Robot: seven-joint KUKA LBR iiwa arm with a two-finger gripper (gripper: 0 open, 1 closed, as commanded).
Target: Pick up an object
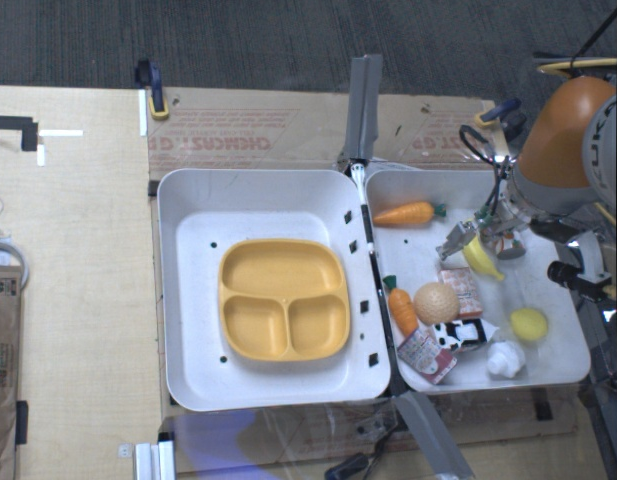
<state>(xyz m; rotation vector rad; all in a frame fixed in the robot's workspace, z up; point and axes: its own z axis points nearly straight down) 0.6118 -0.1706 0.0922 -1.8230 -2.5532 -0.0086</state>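
My gripper (479, 240) hangs low over the right bin (548, 373), near its upper middle. A small yellow banana-shaped piece (481, 259) lies right under it, touching or nearly touching the gripper's tip. An orange carrot (403, 214) lies to the gripper's left at the bin's top. Below the gripper are a tan ball (436, 302), a pink packet (464, 290), a second carrot (402, 309), a black-and-white toy (458, 334), a red packet (426, 354), a yellow lemon (528, 324) and a white crumpled lump (504, 360).
The left bin (188, 268) holds a yellow divided plate (285, 300). A grey divider post (363, 108) rises between the bins at the back. The arm's orange band (573, 128) looms over the right bin's upper right corner.
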